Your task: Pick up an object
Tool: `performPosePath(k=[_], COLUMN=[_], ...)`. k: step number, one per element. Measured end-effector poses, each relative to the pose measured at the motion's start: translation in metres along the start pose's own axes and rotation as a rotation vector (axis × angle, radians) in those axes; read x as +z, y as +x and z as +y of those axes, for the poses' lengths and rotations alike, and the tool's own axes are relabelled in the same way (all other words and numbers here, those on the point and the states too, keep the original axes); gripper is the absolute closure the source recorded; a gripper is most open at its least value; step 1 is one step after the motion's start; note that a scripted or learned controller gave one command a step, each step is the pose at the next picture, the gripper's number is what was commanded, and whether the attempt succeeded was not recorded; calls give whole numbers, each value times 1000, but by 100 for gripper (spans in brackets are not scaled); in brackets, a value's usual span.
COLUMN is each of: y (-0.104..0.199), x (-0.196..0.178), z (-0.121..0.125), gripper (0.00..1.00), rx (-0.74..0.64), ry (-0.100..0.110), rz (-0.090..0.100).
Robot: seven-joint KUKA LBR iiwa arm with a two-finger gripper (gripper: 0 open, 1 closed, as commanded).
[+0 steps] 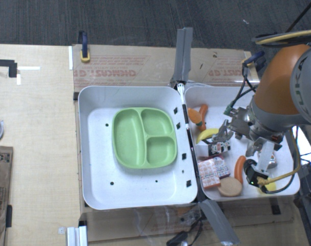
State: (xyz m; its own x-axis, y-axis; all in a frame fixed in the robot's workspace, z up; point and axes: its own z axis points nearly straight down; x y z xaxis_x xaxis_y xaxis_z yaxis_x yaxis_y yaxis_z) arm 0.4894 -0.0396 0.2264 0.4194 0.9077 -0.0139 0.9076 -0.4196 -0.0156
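Note:
The right bin (pixel 214 90) holds several small objects. An orange carrot-like piece (pixel 199 114) lies at the back left, with a yellow banana (pixel 207 134) just in front of it. A red and white packet (pixel 212 171), a round tan disc (pixel 230 187) and an orange sausage shape (pixel 239 168) lie toward the front. My gripper (pixel 220 145) hangs low over the middle of this bin, right beside the banana and just behind the packet. Whether anything is in its grasp is unclear.
The left bin (pixel 94 152) holds a green divided plate (pixel 145 137). The arm's grey and orange body (pixel 283 91) covers the right bin's right side, with cables looping near the front right corner. A metal divider post (pixel 183 50) stands between the bins at the back.

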Motion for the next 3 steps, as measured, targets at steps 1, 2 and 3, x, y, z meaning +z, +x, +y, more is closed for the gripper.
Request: performPosePath(k=[1,2,3], y=[-87,-91,-102], x=[34,134,71], z=[49,33,45], gripper=[0,0,0], rx=[-259,-435,-611], ry=[-10,-20,-16], rz=[10,11,8])
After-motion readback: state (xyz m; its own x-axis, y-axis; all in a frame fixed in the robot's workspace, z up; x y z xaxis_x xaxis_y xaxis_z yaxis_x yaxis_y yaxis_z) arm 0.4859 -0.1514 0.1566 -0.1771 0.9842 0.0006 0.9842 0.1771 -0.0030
